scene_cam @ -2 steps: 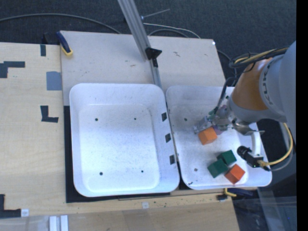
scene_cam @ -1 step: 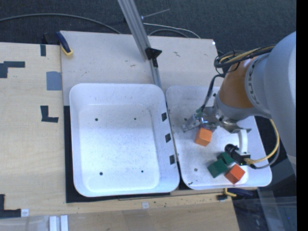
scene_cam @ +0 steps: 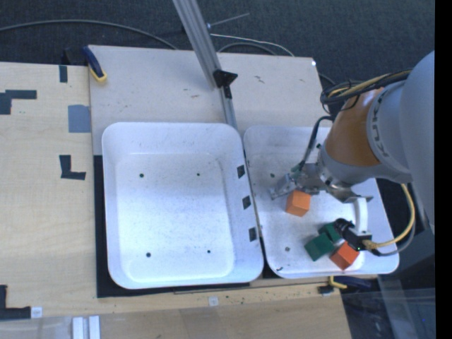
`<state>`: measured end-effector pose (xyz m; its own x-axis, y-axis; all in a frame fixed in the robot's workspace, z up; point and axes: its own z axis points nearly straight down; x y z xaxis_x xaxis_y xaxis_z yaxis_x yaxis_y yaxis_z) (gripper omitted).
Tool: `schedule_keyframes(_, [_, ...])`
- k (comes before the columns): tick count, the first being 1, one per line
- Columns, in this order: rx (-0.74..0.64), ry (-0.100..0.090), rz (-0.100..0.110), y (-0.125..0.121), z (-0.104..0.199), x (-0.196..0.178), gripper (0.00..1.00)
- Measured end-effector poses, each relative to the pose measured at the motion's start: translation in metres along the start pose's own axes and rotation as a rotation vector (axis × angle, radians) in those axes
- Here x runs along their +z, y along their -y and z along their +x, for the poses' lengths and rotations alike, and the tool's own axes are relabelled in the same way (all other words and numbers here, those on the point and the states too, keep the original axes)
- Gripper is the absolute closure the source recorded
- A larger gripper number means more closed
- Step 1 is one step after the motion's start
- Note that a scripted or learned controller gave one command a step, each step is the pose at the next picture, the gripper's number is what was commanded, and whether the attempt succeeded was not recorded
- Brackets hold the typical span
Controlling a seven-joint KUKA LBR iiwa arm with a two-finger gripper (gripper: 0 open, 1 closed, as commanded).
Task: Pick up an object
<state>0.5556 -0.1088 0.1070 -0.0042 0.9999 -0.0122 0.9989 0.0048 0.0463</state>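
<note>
Camera view: claw [scene_cam: 295, 186] sits low in the right bin [scene_cam: 265, 147], seemingly touching an orange block [scene_cam: 299, 203]; its spread cannot be told. Nearby lie a green block [scene_cam: 321, 245] and another orange piece [scene_cam: 343, 256].

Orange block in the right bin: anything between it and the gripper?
Nothing visible. The gripper sits in the right bin directly beside the orange block, just above and left of it in the camera view. The green block and the second orange block lie apart, nearer the bin's lower right corner.
</note>
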Motion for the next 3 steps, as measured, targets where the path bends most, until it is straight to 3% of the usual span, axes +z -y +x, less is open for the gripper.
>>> schedule_keyframes(1, [0.002,-0.009,0.036,0.018,-0.008,0.010,0.00])
schedule_keyframes(2, [0.002,-0.013,0.050,0.022,-0.006,0.005,1.00])
schedule_keyframes(3, [-0.003,-0.016,0.044,0.054,0.075,-0.092,1.00])
